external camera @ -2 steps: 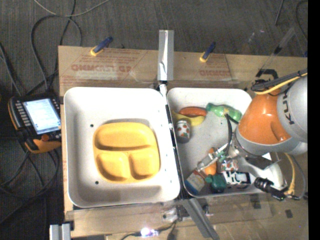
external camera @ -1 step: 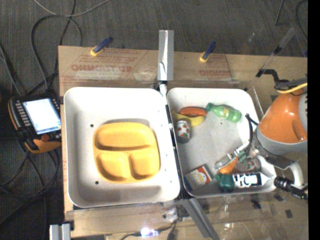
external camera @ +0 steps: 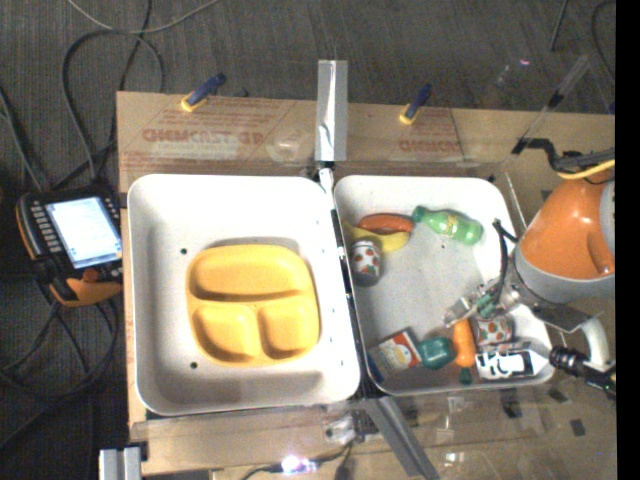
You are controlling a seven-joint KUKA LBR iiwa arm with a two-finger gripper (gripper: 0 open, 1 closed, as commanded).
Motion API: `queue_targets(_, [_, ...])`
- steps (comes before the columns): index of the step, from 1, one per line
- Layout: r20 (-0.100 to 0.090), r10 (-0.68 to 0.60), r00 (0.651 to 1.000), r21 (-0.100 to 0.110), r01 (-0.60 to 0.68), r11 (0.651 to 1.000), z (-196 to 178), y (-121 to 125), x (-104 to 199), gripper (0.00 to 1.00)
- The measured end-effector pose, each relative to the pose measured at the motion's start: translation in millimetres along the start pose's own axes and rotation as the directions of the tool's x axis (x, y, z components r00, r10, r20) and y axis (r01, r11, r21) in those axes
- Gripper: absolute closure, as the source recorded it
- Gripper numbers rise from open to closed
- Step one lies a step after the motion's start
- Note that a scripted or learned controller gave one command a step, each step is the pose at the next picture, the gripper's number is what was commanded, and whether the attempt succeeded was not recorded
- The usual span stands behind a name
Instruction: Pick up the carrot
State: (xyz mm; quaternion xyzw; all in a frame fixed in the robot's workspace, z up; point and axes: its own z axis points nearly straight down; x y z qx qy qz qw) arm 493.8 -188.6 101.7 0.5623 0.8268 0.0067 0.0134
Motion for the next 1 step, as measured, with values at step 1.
queue_targets(1, [-0.017,-0.040,0.999,0.027,0.041,0.999,-93.2,11.9,46.1,1.00])
